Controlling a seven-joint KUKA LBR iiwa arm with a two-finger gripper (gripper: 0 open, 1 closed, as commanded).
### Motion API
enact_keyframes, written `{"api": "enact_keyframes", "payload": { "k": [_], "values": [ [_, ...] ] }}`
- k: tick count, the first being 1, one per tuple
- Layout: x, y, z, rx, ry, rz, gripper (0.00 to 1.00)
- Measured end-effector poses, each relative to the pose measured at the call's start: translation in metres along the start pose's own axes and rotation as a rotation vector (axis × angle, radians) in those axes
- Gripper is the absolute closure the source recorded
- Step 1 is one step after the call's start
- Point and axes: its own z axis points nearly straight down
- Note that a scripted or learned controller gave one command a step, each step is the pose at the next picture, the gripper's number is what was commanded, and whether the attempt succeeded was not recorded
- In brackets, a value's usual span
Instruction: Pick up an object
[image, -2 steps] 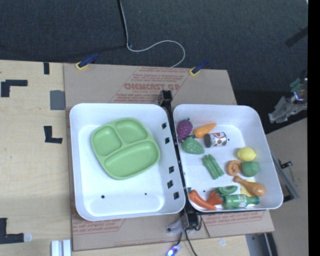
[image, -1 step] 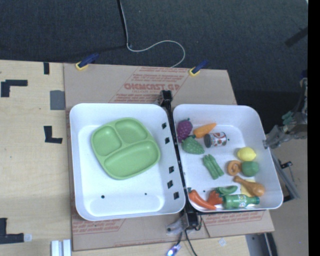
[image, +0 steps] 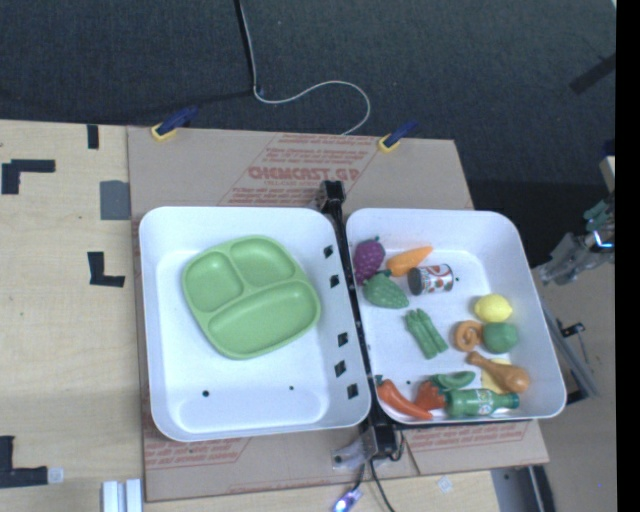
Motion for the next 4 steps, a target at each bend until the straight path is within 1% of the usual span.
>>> {"api": "enact_keyframes", "payload": {
  "k": [1, 2, 4],
  "values": [
    [0.071, 0.001, -0.147, -0.012, -0.001, -0.008, 1.0],
    [0.068, 0.001, -0.148, 0.005, 0.0, 0.0, 1.0],
    [0.068, 0.002, -0.168, 0.005, -0.002, -0.001, 1.0]
  ]
}}
